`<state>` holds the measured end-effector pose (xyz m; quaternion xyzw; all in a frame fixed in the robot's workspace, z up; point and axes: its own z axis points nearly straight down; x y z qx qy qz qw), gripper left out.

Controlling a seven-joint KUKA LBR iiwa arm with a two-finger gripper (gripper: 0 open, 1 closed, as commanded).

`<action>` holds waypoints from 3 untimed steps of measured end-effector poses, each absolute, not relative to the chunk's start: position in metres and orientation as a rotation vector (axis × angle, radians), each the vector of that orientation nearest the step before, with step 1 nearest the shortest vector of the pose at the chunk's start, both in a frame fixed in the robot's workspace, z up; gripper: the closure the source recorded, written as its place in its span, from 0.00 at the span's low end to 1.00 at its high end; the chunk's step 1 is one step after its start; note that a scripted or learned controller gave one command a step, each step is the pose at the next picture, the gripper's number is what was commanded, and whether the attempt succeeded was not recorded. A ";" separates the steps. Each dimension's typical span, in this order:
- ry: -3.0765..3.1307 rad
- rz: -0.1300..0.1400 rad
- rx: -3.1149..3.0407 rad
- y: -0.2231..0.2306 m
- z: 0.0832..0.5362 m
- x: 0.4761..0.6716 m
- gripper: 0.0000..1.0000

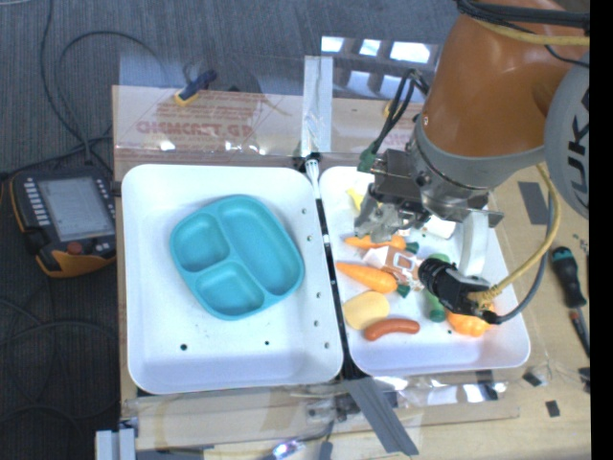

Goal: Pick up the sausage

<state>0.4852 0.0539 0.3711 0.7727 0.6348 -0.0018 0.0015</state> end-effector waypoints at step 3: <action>2.151 -0.005 2.285 0.097 0.401 0.485 1.00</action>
